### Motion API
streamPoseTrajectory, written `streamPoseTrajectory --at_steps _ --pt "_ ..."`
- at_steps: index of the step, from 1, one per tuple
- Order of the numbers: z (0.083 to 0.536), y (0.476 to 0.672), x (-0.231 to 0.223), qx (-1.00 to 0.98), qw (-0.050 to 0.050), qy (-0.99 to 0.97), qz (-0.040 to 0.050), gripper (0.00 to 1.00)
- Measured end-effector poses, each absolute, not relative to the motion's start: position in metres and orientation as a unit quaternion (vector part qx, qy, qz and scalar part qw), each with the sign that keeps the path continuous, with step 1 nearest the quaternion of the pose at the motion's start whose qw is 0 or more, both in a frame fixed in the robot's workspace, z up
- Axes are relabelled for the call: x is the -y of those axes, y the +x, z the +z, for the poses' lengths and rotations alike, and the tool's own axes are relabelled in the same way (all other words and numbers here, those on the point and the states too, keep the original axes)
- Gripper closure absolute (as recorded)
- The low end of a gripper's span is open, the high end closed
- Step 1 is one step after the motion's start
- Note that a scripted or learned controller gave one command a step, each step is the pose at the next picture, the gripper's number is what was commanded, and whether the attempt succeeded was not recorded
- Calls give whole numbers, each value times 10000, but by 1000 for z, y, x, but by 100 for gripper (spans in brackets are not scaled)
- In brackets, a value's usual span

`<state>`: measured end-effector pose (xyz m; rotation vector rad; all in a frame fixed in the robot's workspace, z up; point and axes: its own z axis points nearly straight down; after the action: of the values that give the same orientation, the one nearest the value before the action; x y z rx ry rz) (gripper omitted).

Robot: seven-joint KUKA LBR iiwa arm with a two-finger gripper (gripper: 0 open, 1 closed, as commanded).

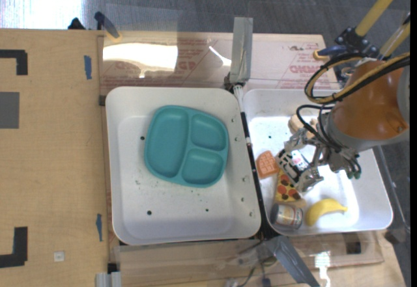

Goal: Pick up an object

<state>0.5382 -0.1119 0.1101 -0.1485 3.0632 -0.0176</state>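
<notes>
My gripper hangs low in the right bin, just under the arm's orange band. A small black, white and pink object lies right against it, partly hidden by the gripper's metal parts. Left of that lies an orange waffle-like piece. Below the gripper there is a yellow and red pizza-slice toy. A small tin can lies on its side near the bin's front wall, and a yellow banana sits to its right.
The left bin holds a teal divided plate. A metal post stands behind the wall between the bins. Cables loop above the wrist at the right. Cardboard panels lie to the left and behind.
</notes>
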Motion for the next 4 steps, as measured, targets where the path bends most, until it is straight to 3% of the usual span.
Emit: streamPoseTrajectory --at_steps 1,2,3,4 --pt "126 545 111 -9976 475 -490 -80 100" --pt "135 545 110 -9975 490 -497 -81 100" --pt "230 556 154 -9946 61 -1038 -22 100" --pt "292 600 154 -9487 62 -3160 -20 100"
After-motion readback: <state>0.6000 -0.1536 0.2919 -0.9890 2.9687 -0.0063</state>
